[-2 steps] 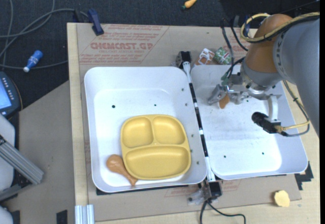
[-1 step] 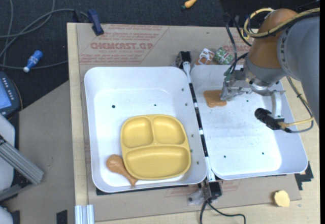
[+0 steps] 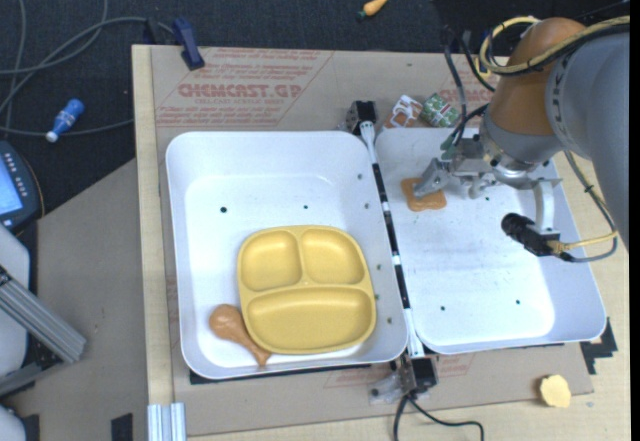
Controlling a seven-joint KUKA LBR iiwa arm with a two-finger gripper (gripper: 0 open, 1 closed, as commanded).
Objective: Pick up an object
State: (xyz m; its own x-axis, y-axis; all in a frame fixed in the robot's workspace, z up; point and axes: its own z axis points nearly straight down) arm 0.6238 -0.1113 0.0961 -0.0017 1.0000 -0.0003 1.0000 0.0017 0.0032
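Now your gripper (image 3: 437,181) is down over the orange toy (image 3: 424,197) by the right bin's (image 3: 480,309) left wall; grip state, I cannot tell. Centre over it before lifting.

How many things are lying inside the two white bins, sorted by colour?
Yellow: 1, divided plate
Orange-tan: 2, toy drumstick beside the plate, flat orange piece in the other bin
Total: 3
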